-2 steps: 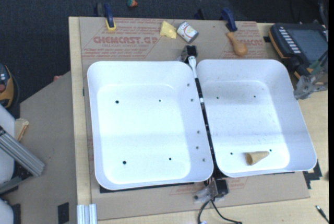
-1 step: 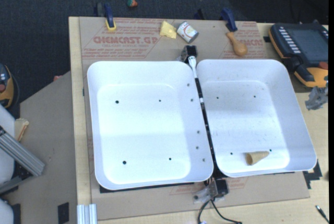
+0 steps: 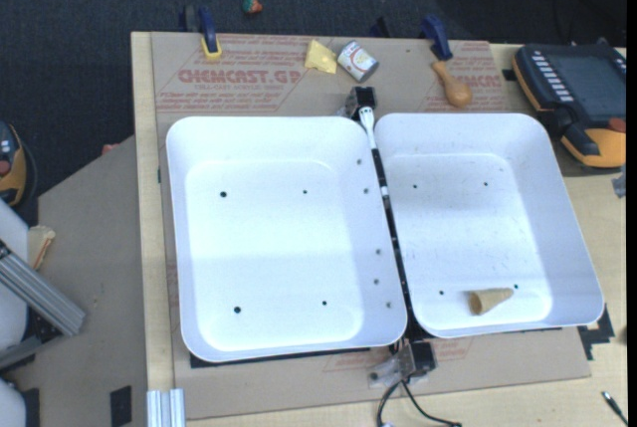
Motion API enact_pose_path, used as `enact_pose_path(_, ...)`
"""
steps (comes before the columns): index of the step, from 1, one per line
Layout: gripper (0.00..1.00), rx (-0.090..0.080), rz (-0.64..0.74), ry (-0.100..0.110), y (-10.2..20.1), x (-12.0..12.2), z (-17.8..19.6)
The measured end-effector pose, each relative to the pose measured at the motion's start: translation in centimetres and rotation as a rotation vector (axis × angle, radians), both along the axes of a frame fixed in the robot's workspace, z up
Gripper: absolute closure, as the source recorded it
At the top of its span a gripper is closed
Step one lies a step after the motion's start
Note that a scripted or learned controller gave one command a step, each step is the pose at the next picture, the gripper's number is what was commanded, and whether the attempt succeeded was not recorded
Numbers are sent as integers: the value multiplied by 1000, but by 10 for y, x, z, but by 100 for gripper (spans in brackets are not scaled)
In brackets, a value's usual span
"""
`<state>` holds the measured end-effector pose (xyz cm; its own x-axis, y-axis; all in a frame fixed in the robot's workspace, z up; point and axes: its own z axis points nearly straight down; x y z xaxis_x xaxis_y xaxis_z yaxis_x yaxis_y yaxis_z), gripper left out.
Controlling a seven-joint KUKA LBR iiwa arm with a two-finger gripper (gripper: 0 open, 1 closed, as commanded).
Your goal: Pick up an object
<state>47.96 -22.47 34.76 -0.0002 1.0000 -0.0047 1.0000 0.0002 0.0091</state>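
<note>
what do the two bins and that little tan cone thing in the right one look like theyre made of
The two bins, left bin and right bin, look like thin moulded white plastic: smooth, slightly glossy walls, rounded corners, a few small dark holes in the floor. The tan cone has a matte, pale brown surface, perhaps wood, cork or foam; it is too small to tell which.
</note>
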Motion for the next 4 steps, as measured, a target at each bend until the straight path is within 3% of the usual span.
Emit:
enact_pose_path(1, 100, 10, 8, 16, 74, 24, -77)
enact_pose_path(2, 100, 0, -2, -1, 47, 15, -8)
enact_pose_path(3, 100, 9, 10, 15, 141, 1, -52)
enact_pose_path(4, 100, 2, 0, 1, 124, 0, 3)
